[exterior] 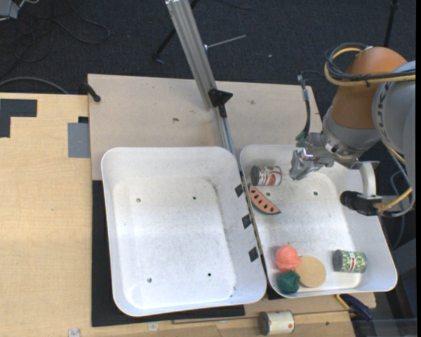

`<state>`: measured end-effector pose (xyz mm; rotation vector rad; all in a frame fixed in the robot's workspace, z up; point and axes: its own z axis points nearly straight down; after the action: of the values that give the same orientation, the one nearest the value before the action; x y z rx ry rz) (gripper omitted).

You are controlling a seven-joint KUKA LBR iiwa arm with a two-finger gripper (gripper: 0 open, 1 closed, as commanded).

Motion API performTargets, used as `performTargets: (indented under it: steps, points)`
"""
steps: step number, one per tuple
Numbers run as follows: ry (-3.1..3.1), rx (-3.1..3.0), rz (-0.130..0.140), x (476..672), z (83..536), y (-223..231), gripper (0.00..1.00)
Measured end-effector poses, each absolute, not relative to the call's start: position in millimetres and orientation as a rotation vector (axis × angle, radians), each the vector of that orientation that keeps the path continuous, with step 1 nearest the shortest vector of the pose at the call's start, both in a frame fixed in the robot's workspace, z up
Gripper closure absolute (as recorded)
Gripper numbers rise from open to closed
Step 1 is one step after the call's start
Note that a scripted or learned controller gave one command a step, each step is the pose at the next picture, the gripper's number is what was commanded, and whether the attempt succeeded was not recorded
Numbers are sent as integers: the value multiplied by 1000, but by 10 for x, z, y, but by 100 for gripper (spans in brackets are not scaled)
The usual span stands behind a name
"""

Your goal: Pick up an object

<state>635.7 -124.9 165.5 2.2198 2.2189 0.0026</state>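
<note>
White right-hand bin (375, 220) holds everything: the jaws (299, 166) hang beside a small can (267, 176), a watermelon slice (264, 201) just below; I cannot tell their state.

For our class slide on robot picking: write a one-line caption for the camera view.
The gripper hovers over the right bin, near a red can and a watermelon slice.

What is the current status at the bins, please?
Gripper over right bin, near its far edge, carrying nothing visible. Red-and-white can just beside it, ungrasped. Watermelon slice close by.
</note>
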Motion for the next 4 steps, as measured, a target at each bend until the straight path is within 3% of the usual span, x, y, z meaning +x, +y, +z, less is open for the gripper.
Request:
performTargets:
  steps: [1,2,3,4]
  points:
    - [2220,2218,4,6365,2295,-1262,100]
    - [2225,2222,-5,6363,2070,-1257,100]
    - [2227,2222,-2,6292,2130,-804,100]
    - [2229,2222,-4,6096,2074,-279,100]
